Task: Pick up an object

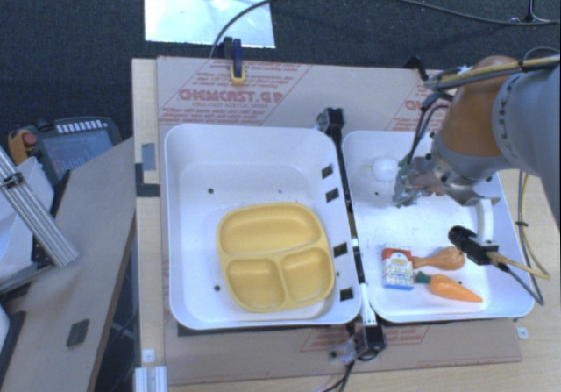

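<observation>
Note: two-finger gripper point(405, 191) low in right white bin point(513, 307), beside small white ball point(384, 168), likely target. Jaw state: cannot tell.

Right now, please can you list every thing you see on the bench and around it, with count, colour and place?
Bins: 2, white, side by side on the bench, left bin, right bin.
Divided tray: 1, yellow, three compartments, in the left bin, toward its near side.
Small carton: 1, red and white with blue, in the right bin, near side.
Carrot: 1, orange, right bin, right of the carton.
Brown toy piece: 1, tan, just behind the carrot.
Ball: 1, white, right bin, far side.
Clamp: 1, blue and yellow, far edge of the board.
Arm: 1, grey with orange band, over the right bin.
Gripper: 1, dark, low beside the ball.
</observation>
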{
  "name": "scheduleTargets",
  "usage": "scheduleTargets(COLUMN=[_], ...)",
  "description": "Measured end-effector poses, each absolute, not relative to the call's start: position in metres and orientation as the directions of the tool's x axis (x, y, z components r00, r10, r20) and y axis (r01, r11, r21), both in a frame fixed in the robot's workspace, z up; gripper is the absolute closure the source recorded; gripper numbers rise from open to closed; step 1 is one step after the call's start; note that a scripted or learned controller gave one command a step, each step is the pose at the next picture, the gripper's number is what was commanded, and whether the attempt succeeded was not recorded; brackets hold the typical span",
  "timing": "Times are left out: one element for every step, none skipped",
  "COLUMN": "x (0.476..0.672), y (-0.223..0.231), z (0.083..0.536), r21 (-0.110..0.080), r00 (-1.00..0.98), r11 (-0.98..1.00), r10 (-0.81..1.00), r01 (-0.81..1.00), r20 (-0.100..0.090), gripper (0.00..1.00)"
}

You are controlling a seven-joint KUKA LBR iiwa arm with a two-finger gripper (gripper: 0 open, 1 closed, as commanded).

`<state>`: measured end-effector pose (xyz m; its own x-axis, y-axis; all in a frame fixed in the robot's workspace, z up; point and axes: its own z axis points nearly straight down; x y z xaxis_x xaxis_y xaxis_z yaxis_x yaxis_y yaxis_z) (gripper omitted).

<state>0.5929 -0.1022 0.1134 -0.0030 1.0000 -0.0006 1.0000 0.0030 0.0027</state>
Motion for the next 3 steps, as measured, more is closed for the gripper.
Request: scheduleTargets(x=[0.601,0.603,0.606], y=[-0.105,-0.105,-0.055], z=[0.176,0.23,0.24], r21=[0.008,0.008,0.003], r00=[-0.004,-0.005,-0.009], r11=[0.004,0.005,0.009], r10=[1.0,1.0,1.0], r01=[1.0,1.0,1.0], r20=[-0.002,-0.001,0.001], gripper=[1.0,1.0,1.0])
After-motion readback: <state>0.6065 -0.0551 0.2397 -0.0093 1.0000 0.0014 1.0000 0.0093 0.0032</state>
